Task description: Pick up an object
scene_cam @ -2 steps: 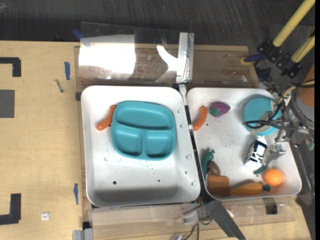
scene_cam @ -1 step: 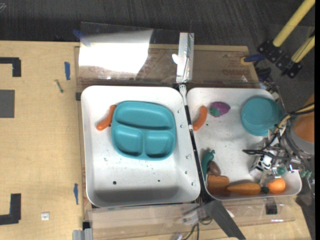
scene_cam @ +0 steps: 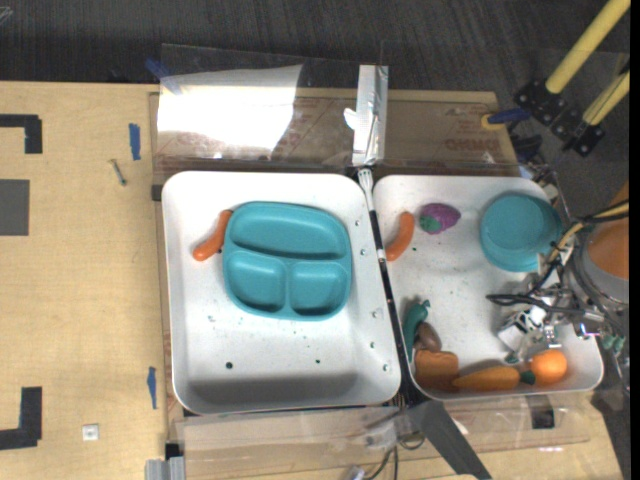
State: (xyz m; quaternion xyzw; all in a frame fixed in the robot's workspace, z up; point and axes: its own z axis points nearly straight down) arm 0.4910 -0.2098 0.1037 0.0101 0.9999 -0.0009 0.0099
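Gripper (scene_cam: 535, 326) low in the right white bin (scene_cam: 470, 298), nothing lifted yet.
Whether it is apart or together cannot be told; round orange plastic fruit (scene_cam: 549, 367) lies just beside it, teal plastic cup (scene_cam: 516, 231) farther back.

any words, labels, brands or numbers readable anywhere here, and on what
No text reads clearly.
Brown cardboard panel behind the right white bin: faint reddish print, too blurred to read.
Teal divided plastic tray, teal round bowl, left white bin: no markings seen.
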